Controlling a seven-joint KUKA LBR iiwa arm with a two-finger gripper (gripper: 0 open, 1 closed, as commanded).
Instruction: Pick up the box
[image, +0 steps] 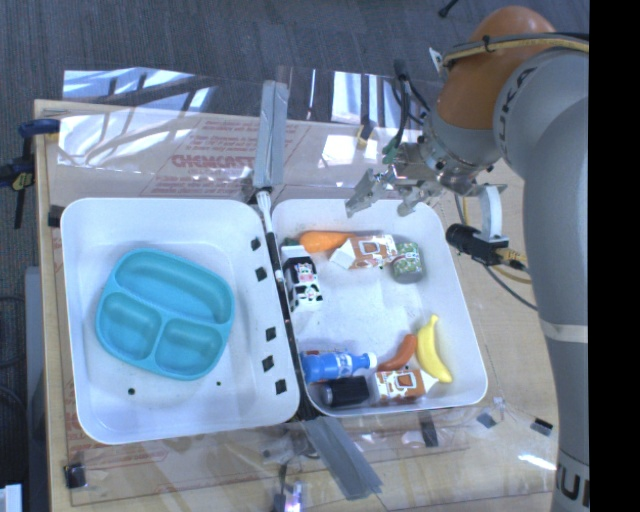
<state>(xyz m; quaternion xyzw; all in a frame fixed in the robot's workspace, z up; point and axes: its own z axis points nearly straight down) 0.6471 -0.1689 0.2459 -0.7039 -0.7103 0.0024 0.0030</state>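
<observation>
The arm (545, 150) reaches in from the right, its orange band over the far right corner of the right bin (462, 320). The tool (385, 200) hangs above that bin's far rim, its two fingers spread wide with nothing between them.

Two bins sit side by side on the bench (160, 150). The left bin (80, 300) holds a blue tray (165, 313) with three compartments, lying flat near the middle.

The right bin holds the rest. Along its far side lie a carrot (322, 241), then a box (368, 251) with a brown and white print, lying flat just beside the carrot and touching a small round grey-green item (407, 262) on its right; what that item is cannot be told at this sharpness. The box lies just below and in front of the tool, apart from it. Against the left wall stands a small black and white carton (301, 283). Along the near side lie a bottle (335, 364) with a blue body and white cap, a black item (347, 391) just in front of it, and a second small box (399, 384) with an orange and white print. A banana (432, 350) lies by the right wall, touching an orange-red sausage-shaped piece (401, 351) on its left. The middle of the bin floor is bare white.
</observation>
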